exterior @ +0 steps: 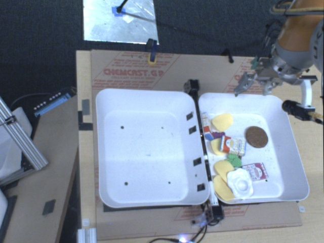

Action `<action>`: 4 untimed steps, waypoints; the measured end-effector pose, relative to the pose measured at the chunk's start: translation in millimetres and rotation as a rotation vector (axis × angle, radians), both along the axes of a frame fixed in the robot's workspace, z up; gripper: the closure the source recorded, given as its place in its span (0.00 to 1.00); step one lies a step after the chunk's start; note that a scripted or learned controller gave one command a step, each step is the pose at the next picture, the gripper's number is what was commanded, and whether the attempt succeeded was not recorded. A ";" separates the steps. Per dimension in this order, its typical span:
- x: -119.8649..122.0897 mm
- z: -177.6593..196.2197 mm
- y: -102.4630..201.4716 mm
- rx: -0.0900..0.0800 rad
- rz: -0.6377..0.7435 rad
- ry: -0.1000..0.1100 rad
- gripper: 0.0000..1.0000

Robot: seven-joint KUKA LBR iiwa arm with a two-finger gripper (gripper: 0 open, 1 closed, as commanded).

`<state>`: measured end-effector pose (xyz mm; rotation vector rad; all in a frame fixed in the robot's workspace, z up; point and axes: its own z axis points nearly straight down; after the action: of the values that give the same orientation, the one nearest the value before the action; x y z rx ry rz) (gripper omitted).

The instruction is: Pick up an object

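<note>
A brown bench (136,70) sits on a dark floor, and two white bins lie on it side by side. The gripper (255,83) hangs up high over the back edge of the right bin (288,130). Its two fingers are spread apart and there is nothing between them. It is not touching any of the things below.

Under it and a bit to the front, the right bin has all the toys. A round brown disc (256,136) lies by itself, nearest to the gripper. A yellow piece (222,121) sits near the bin's left wall. A small red and white box (234,145) is next to it, with a green bit (234,161) just below. A white fried egg (239,183) and a red packet (256,172) lie near the front. The left bin (147,146) is on the other side of the wall.

I think the job has hardly started. Nothing is picked up yet. The arm must go down, close on one toy, and lift it.
</note>
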<state>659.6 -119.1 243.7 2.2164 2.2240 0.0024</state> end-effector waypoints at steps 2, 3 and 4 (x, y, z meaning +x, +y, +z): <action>-43.2 -138.3 22.8 0.000 -0.002 -0.002 1.00; -71.1 -157.7 20.0 0.000 -0.003 -0.005 1.00; -18.2 -38.0 80.0 0.000 0.007 -0.013 1.00</action>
<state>641.4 -39.1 205.7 2.2017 2.2260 0.0173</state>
